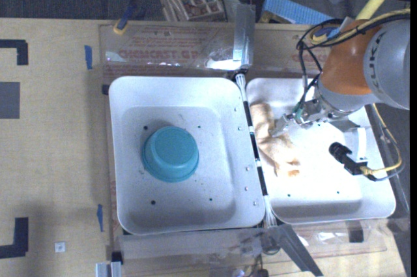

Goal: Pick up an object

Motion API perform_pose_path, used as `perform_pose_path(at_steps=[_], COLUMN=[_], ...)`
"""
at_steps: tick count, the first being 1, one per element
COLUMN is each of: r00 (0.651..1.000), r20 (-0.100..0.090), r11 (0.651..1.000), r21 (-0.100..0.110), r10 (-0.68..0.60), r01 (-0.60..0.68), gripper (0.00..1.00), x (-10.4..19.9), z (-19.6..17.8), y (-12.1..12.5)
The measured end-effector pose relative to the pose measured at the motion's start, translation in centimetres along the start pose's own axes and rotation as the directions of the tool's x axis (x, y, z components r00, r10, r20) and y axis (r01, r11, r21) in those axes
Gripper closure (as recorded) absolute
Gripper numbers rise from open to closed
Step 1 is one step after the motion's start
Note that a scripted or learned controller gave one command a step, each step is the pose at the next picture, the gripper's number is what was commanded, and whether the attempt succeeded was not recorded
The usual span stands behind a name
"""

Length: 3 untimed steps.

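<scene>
The grey arm [391, 67] reaches in from the right of the frame, its orange band [345, 73] sitting over the upper right corner of the right bin [339, 201]. The hand [287, 123] hangs low in the upper left part of that bin, pointing toward the left of the frame. From this angle it is too small and blurred to tell whether it is released or clenched, and nothing can be seen gripped in it.

A pale tan lump [268, 139], crumpled and uneven with a few orange flecks at its lower end, lies along the right bin's left wall. It runs from near the upper left corner down toward the middle. The tip of the hand is just beside its upper right side, and whether the two touch cannot be made out.

In the left bin [130, 96] a teal bowl [171, 153] sits upside down, a little left of centre, well apart from the hand. Both bins stand side by side on the light wooden desk [52, 139], their inner rims touching. A clear plastic bag [169, 54] with red lettering lies flat above the left bin.
</scene>
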<state>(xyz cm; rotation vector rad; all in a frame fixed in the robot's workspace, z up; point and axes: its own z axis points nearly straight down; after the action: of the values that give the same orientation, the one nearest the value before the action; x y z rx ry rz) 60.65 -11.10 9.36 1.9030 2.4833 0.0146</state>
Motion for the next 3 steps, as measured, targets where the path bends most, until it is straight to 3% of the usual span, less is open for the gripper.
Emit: perform_pose_path(at_steps=[1, 2, 3], r00=[1.000, 0.961, 0.918], r20=[0.003, 0.002, -0.006], r11=[1.000, 0.961, 0.918], r21=[-0.001, -0.003, 0.008], r10=[-0.029, -0.278, -0.397], r01=[0.029, 0.278, 0.397], gripper=[0.00, 0.00, 0.00], x=[-0.7, 1.3, 2.6], z=[0.1, -0.1, -9.2], y=[5.3, -0.4, 1.5])
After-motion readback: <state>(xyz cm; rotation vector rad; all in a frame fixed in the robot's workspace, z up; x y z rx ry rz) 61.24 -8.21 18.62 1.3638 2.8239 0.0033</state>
